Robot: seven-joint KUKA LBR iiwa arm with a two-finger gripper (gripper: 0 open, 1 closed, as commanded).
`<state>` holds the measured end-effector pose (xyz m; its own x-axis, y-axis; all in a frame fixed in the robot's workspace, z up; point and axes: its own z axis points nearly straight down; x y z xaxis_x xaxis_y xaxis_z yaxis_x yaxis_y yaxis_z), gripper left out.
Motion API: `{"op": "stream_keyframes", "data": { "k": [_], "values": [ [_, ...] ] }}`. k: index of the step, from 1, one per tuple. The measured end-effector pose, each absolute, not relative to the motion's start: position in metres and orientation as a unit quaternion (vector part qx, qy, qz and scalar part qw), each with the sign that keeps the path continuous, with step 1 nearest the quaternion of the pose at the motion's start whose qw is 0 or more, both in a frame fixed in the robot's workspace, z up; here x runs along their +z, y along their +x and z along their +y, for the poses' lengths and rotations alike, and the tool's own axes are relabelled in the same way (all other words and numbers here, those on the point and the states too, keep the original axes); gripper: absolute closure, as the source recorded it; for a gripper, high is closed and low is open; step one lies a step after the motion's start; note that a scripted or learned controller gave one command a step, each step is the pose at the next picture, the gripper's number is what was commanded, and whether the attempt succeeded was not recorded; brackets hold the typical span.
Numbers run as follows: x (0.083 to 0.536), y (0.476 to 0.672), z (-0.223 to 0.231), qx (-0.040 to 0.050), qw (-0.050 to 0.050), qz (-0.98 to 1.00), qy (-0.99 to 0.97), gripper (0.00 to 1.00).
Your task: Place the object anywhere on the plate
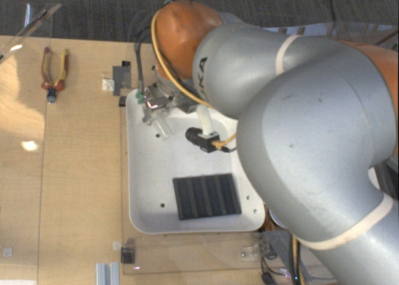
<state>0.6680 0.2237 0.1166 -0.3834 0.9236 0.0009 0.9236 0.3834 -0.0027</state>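
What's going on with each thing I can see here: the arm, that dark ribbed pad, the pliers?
Arm: bent low over the white bin, covering much of it.
Gripper: near the bin's far left corner, nothing visibly held.
White bin: flat on the bench.
Dark ribbed pad: lying flat in the bin, untouched.
Pliers: lying closed on the bench, outside the bin.

Red-handled pliers (53, 73) are seen lying on the wooden bench (68, 178) at the far left. A small black block (121, 78) is set near the bin's far left corner, another (128, 254) by its near edge.
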Motion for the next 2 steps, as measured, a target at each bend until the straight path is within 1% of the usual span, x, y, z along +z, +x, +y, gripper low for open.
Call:
{"op": "stream_keyframes", "data": {
  "k": [1,2],
  "values": [
    [0.090,0.593,0.220,-0.0058,-0.006,-0.905,-0.425,1.00],
    [0.164,0.646,0.175,-0.0020,-0.003,-0.986,-0.170,1.00]
  ]
}}
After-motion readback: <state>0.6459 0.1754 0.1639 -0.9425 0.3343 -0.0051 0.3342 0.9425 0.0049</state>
